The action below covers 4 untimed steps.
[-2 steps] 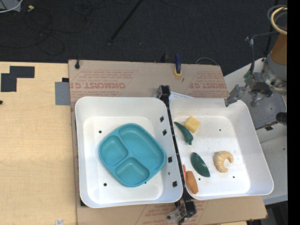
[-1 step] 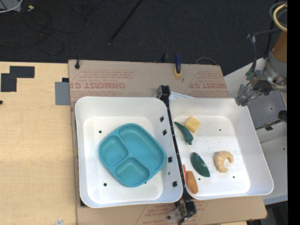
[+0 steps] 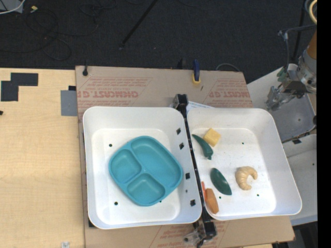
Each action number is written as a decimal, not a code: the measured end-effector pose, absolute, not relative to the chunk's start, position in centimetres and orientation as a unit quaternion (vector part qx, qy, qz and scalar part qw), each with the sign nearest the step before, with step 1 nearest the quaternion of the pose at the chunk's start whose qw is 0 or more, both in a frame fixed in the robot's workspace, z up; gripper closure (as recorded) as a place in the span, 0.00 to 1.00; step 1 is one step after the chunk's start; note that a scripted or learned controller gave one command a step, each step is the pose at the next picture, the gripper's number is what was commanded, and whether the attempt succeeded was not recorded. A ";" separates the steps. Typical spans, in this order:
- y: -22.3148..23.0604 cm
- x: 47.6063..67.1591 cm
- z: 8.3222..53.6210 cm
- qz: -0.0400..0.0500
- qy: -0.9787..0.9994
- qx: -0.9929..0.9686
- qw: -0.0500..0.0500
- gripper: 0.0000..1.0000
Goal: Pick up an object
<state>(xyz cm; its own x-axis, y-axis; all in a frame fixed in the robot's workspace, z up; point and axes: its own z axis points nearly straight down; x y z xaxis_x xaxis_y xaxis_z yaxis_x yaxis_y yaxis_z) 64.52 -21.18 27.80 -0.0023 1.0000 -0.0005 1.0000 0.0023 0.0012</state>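
The right bin (image 3: 279, 138) holds several small items. A yellow block (image 3: 212, 137) lies at its upper left, touching a dark green pod (image 3: 203, 145). A flat dark green piece (image 3: 220, 181) sits near the middle, with a tan croissant (image 3: 246, 177) to its right. An orange carrot-like piece (image 3: 211, 200) rests against the bin's lower left wall. My gripper (image 3: 277, 93) hangs outside the bin, above and beyond its upper right corner, well away from every item. Nothing shows in its grasp.
The left bin (image 3: 93, 138) holds a teal divided plate (image 3: 146, 170). A black divider (image 3: 189, 159) with clips runs between the bins. Brown cardboard (image 3: 134, 89) lies under both bins, and a blue and yellow clamp (image 3: 196, 72) stands at its far edge.
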 end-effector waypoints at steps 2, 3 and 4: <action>-21.3 64.4 33.0 0.000 0.709 0.706 0.001 1.00; -21.3 63.6 35.3 0.000 0.708 0.706 0.000 1.00; -21.3 62.3 37.4 0.000 0.707 0.707 0.000 1.00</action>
